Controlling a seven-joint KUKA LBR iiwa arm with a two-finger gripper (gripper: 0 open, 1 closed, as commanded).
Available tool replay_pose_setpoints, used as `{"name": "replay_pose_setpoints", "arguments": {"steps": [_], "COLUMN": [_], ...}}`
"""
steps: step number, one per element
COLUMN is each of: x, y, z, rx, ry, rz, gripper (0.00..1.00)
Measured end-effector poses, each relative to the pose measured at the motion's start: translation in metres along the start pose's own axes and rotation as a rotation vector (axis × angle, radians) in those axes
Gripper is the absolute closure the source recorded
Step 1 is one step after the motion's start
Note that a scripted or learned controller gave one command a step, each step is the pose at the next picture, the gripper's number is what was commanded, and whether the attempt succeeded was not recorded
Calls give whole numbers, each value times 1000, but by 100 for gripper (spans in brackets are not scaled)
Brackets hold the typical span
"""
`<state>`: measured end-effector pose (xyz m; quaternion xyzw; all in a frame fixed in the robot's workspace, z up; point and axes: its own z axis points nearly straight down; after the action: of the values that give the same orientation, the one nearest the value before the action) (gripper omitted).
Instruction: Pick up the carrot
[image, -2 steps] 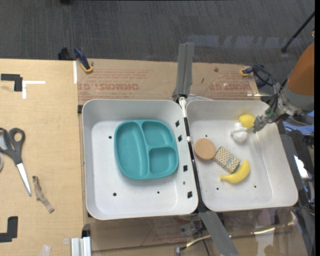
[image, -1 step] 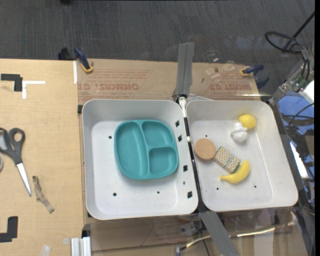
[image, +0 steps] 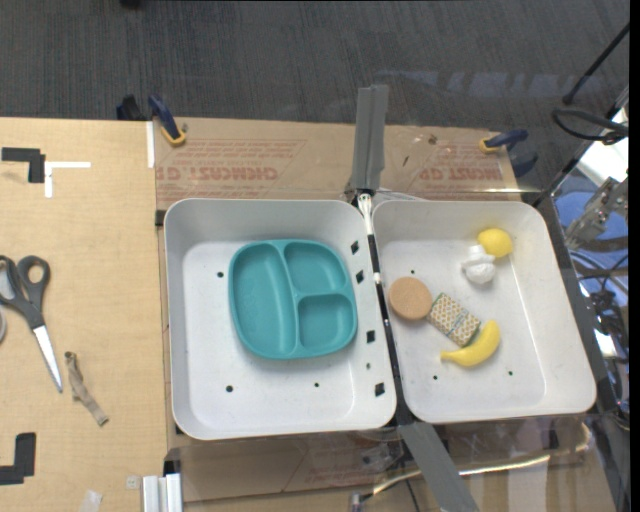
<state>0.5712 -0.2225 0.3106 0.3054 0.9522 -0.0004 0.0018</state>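
Plainly, two white bins sit side by side on the table (image: 90, 230). The left bin (image: 180, 330) holds a teal divided plate (image: 293, 298) near its centre, lying flat. In the right bin (image: 540, 360), a yellow lemon (image: 494, 241) lies toward 1 o'clock from the bin's middle, with a small white lump (image: 479, 269) just beside it at 7 o'clock. A round tan disc (image: 409, 298) lies toward 9 o'clock, near the wall shared with the left bin. A patterned block (image: 454, 318) touches the disc at its 4 o'clock, and a banana (image: 474, 346) curves just beside the block at 5 o'clock. Scissors (image: 30, 310) lie on the table at 9 o'clock, well apart from the bins. Where the carrot lies, and how the jaws stand, I cannot tell.
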Motion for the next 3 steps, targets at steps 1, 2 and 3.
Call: {"name": "replay_pose_setpoints", "arguments": {"steps": [1, 2, 3], "x": [-13, -38, -61], "y": [10, 29, 45], "z": [-37, -32, -30], "rx": [-2, -3, -3], "ry": [-4, -4, -5], "rz": [-429, -659, -1041], "gripper": [100, 100, 100]}}
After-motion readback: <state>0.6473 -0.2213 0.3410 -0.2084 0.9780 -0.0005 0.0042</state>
